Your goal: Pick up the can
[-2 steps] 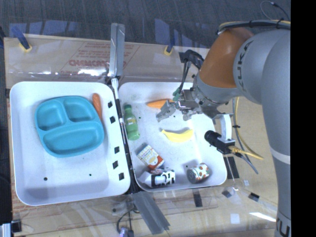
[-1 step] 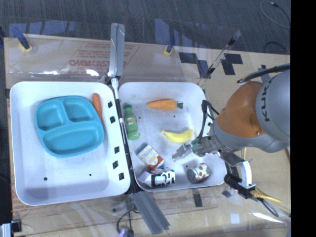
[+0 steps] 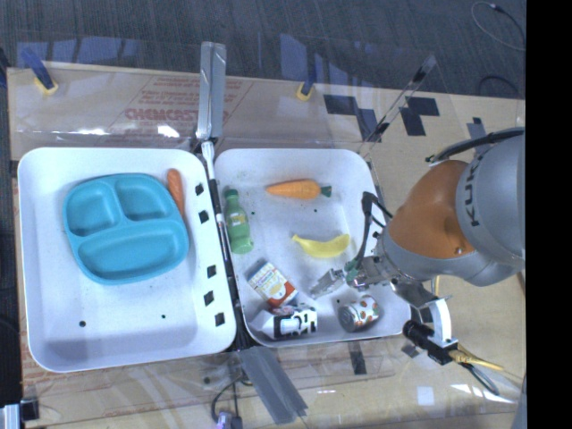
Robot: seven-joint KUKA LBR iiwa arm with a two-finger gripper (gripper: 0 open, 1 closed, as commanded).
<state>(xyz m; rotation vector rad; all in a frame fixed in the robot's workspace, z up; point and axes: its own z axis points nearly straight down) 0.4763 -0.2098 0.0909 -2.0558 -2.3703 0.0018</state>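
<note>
We see the gripper [image 3: 332, 281] low in the right bin [image 3: 295, 161], just beside the can [image 3: 359, 313]; its jaws seem parted, gripping nothing.

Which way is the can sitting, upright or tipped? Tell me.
Tipped: the can lies on its side in the right bin, one round end showing.
</note>
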